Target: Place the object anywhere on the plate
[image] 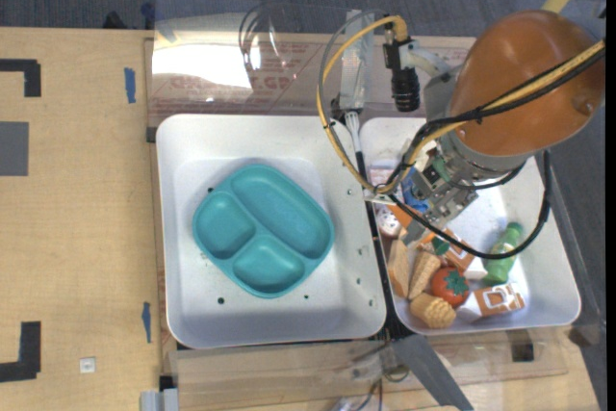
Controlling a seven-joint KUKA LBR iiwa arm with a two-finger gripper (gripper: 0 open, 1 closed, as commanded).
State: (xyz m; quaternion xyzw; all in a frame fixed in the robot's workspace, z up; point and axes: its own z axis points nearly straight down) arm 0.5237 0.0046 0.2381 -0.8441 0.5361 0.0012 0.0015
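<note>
Teal plate [263, 228] in left bin [183, 207] | gripper [435, 197] apparently over toys [443, 279]

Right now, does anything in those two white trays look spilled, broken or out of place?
Nothing looks broken. The teal plate sits turned at an angle in the left bin, with no toy on it. The toy food lies jumbled in a heap in the right bin, below the gripper.

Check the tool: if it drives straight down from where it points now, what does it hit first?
Likely the toy pile in the right bin. The tool points down over the pile's upper-left edge, near the wedge-shaped tan piece and the tomato-like red toy. Depth is unclear from this slanted view, so which piece comes first is uncertain.
</note>
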